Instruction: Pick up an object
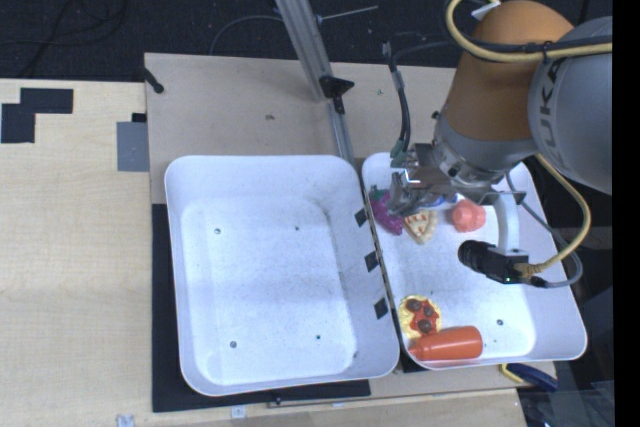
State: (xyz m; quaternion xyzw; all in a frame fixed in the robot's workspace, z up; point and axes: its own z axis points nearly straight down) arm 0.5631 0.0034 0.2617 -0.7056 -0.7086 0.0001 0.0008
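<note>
From my station I count five loose objects, all in the right-hand shallow white bin (pixel 560 340). Three cluster near its upper left: a small purple rounded piece (pixel 385 213) against the bin's left wall, a tan wedge with dark spots like a toy pizza slice (pixel 421 226) just beside it, and a pink-red rounded lump (pixel 467 215) a little to the right. Two lie near the front edge: a yellow piece with dark red spots (pixel 419 312) and, touching it below, a red-orange cylinder shaped like a sausage (pixel 446 344).

The two-finger metal gripper (pixel 406 191) sits low over the purple piece and the wedge; I cannot tell how it is set or whether it has hold of anything.

The grey arm with the orange band (pixel 505 80) shows part of a dark printed word, "UK" being what I can read. The left-hand white bin (pixel 200 185) makes two bins in all.
</note>
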